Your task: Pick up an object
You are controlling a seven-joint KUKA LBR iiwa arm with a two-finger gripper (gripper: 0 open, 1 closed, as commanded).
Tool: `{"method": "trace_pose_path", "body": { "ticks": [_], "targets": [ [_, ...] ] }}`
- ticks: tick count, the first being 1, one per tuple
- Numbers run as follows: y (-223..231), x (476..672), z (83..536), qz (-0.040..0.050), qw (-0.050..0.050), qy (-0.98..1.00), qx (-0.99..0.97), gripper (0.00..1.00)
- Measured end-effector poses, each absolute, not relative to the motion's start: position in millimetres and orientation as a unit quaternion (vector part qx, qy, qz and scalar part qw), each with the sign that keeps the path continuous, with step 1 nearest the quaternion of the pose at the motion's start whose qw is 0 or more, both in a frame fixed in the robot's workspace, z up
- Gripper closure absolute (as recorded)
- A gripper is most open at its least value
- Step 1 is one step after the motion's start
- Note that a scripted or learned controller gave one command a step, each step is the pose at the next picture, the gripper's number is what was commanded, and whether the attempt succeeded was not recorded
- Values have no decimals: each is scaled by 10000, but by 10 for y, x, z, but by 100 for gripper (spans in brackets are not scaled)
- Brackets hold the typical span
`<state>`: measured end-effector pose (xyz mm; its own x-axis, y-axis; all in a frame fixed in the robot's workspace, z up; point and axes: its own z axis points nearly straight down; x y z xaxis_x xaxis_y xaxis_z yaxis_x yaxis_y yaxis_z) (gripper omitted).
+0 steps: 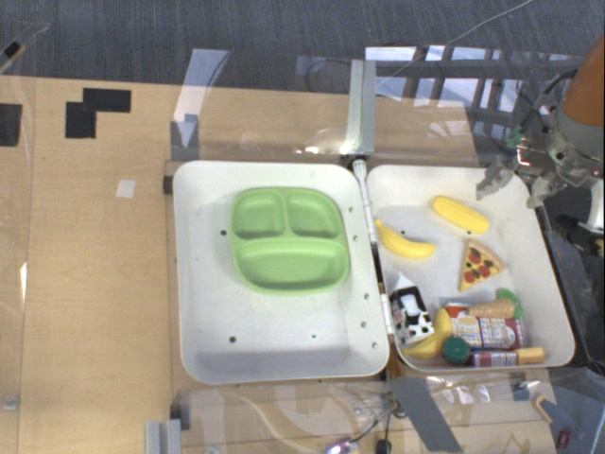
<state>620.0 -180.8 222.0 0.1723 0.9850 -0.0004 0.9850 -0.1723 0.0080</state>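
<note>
Corn cob (460,215) lies in the right bin (553,282), near its far side, beside a banana (405,242) and a pizza slice (478,265). My gripper (516,183) hovers over the bin's far right corner, fingers spread, grasping nothing.

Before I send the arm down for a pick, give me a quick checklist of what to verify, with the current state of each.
1. Gripper carries nothing: ok, nothing shows between its fingers.
2. Gripper open for a grasp: ok, the two fingers stand apart.
3. Gripper over the bin with the items: ok, it hangs at the far right corner of the right bin.
4. An isolated target nearby: ok, the corn cob lies apart from the banana and pizza slice.
5. Near-edge pile graspable: not ok, the items there lie crowded together.
6. Green tray out of the way: ok, it sits in the left bin.
</note>
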Motion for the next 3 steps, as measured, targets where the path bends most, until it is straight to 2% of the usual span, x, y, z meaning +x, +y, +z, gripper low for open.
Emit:
{"method": "trace_pose_path", "body": {
  "ticks": [1, 2, 3],
  "targets": [
    [-1843, 6659, 2714, 24, 27, 5632, 8263, 0],
    [-1805, 6575, 1354, 14, 14, 6327, 7744, 0],
    [-1882, 6524, 877, 24, 35, 7193, 6947, 0]
  ]
}}
